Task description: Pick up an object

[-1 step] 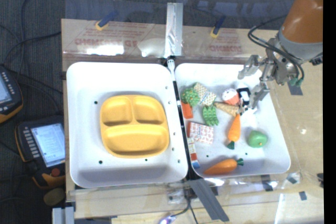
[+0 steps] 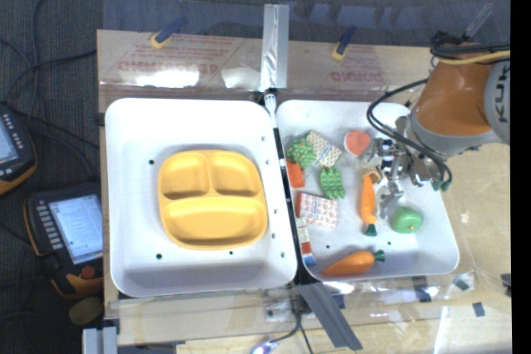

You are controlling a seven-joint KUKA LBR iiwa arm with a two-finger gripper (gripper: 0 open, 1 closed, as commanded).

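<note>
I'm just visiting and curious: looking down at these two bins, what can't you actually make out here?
- Gripper: a tangle of metal and cables; whether it is open or shut cannot be told from the camera view.
- Green ball: close to the gripper; contact unclear.
- Patterned packet: print too small to read.
- Arm: cut off by the right edge.
- Yellow tray: compartments look bare.

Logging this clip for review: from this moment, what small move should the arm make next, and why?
Probably a short descent. The tool sits over the right bin, between the upright carrot and the green apple, with nothing visibly between its fingers. Shifting slightly toward one of them first seems wise.
</note>
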